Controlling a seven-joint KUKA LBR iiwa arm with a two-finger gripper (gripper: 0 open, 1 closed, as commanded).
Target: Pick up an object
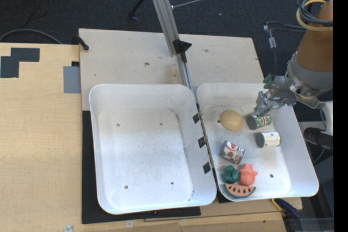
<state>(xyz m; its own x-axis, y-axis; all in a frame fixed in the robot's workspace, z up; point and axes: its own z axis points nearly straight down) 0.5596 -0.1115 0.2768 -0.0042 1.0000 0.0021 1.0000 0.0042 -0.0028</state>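
My gripper point(263, 107) hangs over the far part of the right bin point(302, 170), its tip right at a small dark can with a green label point(260, 121). I cannot tell whether it touches or holds that can. To the can's left lies a tan egg-shaped object point(231, 120). A white and grey cylinder point(268, 139) lies just in front of the can. Further forward are a red and white can point(232, 152), a green toy point(230, 174), an orange-red toy point(248, 175) and a watermelon slice point(240, 190).
The left bin point(109, 117) stands beside the right one, with black clips point(201, 141) along their shared edge. A slanted aluminium bar point(163, 8) rises behind the bins. The arm's body point(315, 57) stands over the right bin's far right corner.
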